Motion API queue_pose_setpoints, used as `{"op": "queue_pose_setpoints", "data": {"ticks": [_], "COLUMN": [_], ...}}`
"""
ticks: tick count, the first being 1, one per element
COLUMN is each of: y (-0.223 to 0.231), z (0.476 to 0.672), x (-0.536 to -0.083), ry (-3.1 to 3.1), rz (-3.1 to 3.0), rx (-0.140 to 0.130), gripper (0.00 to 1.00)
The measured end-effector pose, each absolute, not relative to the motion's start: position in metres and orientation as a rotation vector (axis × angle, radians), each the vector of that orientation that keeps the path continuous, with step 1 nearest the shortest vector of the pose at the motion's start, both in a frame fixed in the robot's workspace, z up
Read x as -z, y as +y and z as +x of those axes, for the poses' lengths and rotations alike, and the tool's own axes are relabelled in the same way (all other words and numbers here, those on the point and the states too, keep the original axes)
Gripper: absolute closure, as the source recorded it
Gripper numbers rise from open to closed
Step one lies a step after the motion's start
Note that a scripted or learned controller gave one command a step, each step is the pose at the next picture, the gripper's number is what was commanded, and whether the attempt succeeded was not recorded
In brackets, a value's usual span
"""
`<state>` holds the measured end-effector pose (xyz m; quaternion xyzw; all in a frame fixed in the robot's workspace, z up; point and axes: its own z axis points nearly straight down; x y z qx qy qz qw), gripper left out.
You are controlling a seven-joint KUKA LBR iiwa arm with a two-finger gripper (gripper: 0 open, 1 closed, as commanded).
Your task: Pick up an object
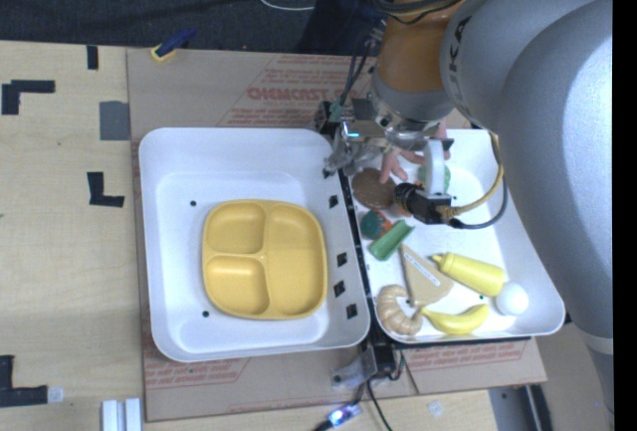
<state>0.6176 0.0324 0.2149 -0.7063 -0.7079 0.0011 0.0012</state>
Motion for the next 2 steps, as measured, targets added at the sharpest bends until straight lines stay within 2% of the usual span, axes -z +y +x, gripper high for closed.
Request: {"op": "queue_pose_setpoints", "data": {"ticks": [1, 2], "y": [0.0482, 0.0468], "z": [0.6278, 0.6256], "x": [-0.2342, -0.2339], "ry": [-2.225, -2.223], "rz": [-2.217, -2.22], "rx": [0.0, -0.003], "gripper": [1.0, 1.0]}}
